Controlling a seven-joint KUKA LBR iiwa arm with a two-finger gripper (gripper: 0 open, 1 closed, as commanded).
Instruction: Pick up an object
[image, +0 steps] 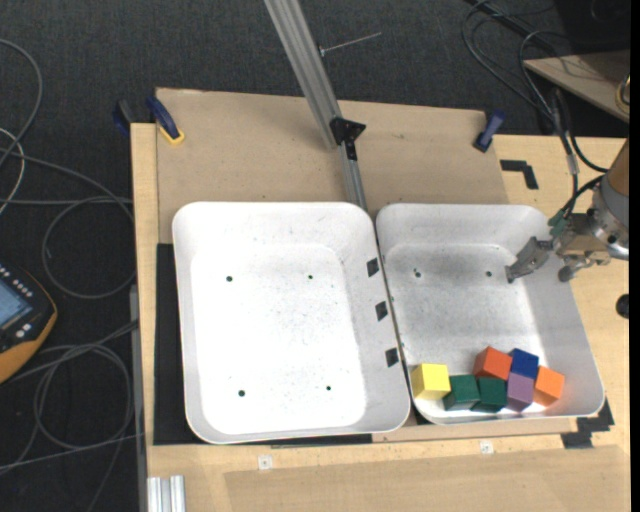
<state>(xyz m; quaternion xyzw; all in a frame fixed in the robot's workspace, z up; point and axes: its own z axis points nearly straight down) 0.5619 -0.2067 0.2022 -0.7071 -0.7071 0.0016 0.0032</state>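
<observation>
Jaws (545, 258) are hanging apart and gripping nothing over the right bin's (560, 300) far right side; coloured blocks (490, 380) are lying clustered well below them, toward that bin's near edge

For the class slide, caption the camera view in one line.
Gripper hovers over the right bin, apart from the colored blocks clustered at its near edge.

Two white bins (275, 225) sat side by side, and the right bin (455, 225) held seven blocks: one yellow (432, 379), two green (463, 390), two orange (492, 362), one blue (524, 361) and one purple (521, 386).
</observation>
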